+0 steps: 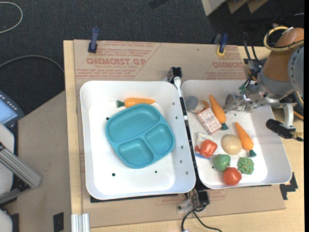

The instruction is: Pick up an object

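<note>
A robotics lab: clamped cardboard bench (145,57), loose cables (14,13), aluminium framing (19,170).

Mounted above the brown cardboard-covered bench (145,57), looking down at a slant. Set far enough back to take in both shallow white plastic bins side by side: the left-hand white bin (94,144) near mid-frame, the right-hand white bin (275,158) just beside it toward the right edge. Beyond the bench's far edge, dark carpet floor (96,8) at the top of frame.
</note>
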You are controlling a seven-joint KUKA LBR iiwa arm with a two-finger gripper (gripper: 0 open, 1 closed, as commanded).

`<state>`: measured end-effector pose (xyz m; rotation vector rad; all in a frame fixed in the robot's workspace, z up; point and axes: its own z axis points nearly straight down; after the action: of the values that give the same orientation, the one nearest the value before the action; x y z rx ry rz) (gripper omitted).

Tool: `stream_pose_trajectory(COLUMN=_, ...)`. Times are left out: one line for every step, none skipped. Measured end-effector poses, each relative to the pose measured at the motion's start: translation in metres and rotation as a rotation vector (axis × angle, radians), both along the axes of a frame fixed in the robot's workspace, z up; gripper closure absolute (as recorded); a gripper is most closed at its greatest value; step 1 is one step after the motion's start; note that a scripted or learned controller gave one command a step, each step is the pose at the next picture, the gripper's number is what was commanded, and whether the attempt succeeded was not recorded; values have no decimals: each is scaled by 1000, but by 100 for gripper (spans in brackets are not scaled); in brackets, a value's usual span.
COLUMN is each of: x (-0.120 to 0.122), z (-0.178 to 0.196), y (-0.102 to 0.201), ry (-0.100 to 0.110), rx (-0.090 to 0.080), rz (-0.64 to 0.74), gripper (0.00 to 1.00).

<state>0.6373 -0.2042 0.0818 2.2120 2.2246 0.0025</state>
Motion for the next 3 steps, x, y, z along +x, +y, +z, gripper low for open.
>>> stream_pose_trajectory(x=6, z=3, y=-7, ry=6, rx=8, rz=-3, gripper=0)
stream_pose_trajectory(x=6, z=15, y=-10, ry=1, rx=1, rz=-2, gripper=100)
stream_pose_trajectory(x=28, z=3, y=73, ry=4, rx=4, rz=2, gripper=100)
